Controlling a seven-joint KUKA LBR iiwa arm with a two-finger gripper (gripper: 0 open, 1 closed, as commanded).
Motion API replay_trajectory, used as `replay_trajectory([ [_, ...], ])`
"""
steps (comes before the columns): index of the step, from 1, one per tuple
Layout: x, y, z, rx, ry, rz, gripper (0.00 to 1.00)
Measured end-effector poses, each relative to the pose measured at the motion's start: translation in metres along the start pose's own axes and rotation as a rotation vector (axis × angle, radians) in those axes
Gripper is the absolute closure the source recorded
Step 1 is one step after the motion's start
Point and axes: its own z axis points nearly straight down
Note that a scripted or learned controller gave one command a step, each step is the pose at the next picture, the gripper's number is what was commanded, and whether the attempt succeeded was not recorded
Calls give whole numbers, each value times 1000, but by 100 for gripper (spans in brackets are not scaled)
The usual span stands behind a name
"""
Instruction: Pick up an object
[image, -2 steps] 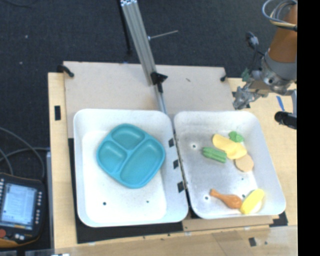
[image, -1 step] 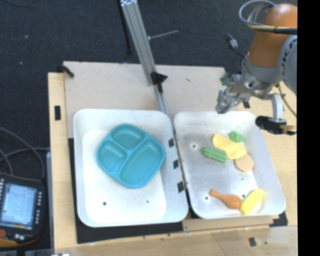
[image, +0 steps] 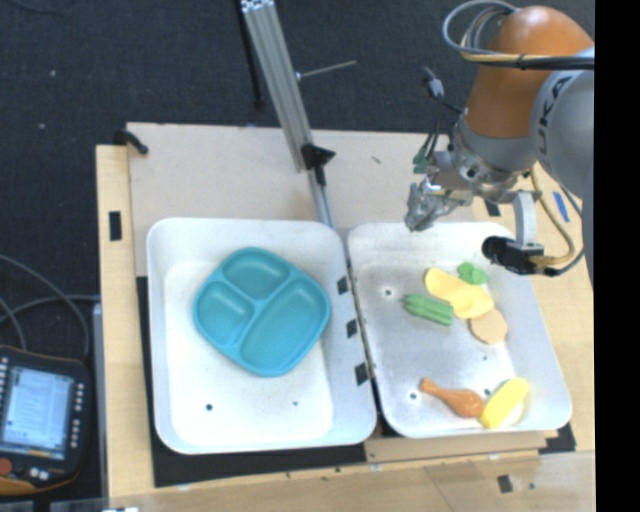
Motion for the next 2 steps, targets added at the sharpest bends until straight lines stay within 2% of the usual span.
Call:
replay_trajectory([
  [1,50,-4,14,1,-1,0,100],
  [2,98,-19,11,1,0,0,100],
])
